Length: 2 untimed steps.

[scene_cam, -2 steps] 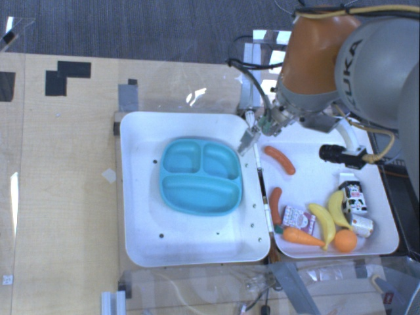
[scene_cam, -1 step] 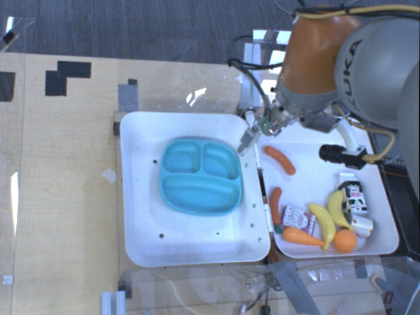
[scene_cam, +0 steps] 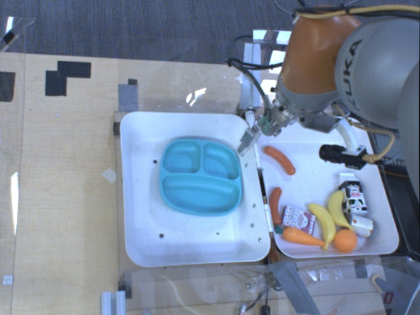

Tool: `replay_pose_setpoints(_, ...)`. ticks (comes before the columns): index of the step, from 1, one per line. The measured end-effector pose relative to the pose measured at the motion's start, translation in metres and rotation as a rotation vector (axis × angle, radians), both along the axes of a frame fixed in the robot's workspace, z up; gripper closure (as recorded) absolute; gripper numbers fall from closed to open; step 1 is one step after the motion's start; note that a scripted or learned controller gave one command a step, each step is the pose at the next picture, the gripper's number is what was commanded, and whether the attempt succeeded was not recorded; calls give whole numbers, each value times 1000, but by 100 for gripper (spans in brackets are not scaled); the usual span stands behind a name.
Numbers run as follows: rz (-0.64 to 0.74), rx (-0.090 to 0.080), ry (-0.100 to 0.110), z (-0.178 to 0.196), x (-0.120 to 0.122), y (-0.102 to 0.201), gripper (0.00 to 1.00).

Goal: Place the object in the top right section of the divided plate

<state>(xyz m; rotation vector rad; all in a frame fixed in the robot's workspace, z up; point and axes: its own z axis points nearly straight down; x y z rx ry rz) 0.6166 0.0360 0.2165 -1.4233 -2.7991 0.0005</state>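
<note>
The hand (scene_cam: 250, 138) hangs above the blue divided plate's (scene_cam: 200, 176) top right corner; I cannot tell its state.

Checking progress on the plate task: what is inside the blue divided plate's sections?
All three sections of the blue divided plate look bare blue. The gripper hangs over its top right rim, hiding a sliver.

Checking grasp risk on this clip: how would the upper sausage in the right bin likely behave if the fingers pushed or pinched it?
The upper sausage is a smooth, rounded, slightly curved cylinder, so it would probably roll or pivot when nudged. Its glossy skin suggests that it could slip from a pinch. It lies alone on the flat floor of the right bin, so nothing nearby would likely stop it.
</note>
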Motion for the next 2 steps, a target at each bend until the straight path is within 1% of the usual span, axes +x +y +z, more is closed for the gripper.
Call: replay_pose_setpoints(2, 0, 0, 0, 0, 0, 0, 0)
